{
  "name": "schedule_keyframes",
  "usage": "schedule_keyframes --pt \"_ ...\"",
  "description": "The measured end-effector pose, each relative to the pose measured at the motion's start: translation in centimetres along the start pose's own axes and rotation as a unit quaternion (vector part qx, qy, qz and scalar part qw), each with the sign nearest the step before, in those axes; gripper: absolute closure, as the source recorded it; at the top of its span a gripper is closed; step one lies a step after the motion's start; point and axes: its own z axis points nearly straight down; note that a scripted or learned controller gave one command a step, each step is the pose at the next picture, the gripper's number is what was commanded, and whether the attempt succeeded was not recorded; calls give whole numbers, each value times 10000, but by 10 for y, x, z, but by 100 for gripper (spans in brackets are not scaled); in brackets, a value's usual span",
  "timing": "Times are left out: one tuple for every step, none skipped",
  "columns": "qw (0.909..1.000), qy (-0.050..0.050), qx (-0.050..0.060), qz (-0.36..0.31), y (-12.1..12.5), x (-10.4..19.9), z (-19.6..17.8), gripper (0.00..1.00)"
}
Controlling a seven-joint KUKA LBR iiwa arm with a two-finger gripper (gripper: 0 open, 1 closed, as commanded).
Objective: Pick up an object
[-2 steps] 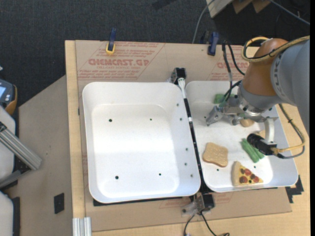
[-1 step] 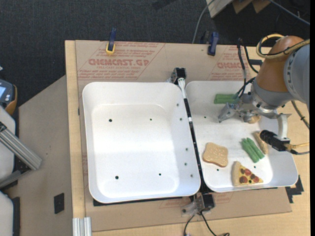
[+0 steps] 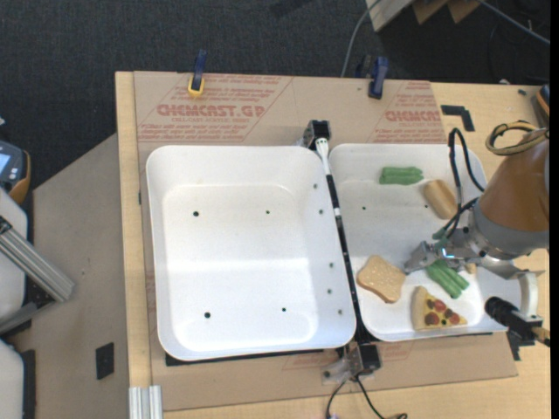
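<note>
Grey two-finger gripper (image 3: 434, 257) low over right white bin (image 3: 384, 326) near its right edge, grip state indiscernible (partly hiding bundled green plastic beans (image 3: 449, 279)).

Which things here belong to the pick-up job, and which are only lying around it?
Belonging to the job:
- pincer, low in the right bin
- green bundle beside it
- bread slice
- pizza slice
- green piece
- tan roll

Just lying about:
- left bin
- yellow clamp
- blue clamp
</note>
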Motion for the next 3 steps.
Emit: schedule_keyframes --pt "10000 50 -20 -38 -26 -52 0 0" --pt "10000 17 -36 -74 -25 45 0 0" --pt "9999 -16 -143 -68 -25 86 -183 0"
